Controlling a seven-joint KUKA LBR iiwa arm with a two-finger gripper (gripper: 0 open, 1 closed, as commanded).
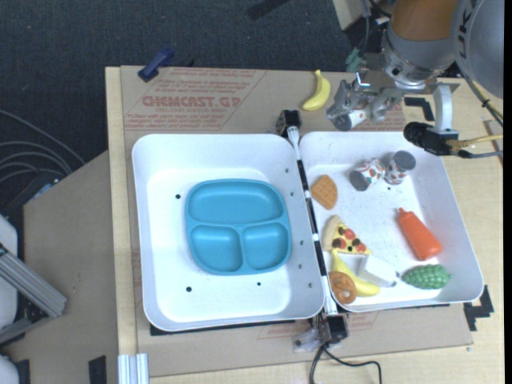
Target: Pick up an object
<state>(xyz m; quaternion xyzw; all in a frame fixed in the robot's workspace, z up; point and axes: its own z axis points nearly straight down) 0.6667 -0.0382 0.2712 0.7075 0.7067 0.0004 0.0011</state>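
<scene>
The gripper (357, 106) hangs above the right bin's (456, 214) far rim, beside a banana (318, 93). Whether it is open or closed cannot be told.

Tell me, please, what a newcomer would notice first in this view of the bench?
The eye lands first on the big blue divided plate, alone in the left bin. Next comes the cluster of small toy foods in the right bin: an orange bottle, a pizza slice and a green bunch of grapes near the front. A yellow banana lies outside the bins on the brown board, close beside the gripper.
</scene>
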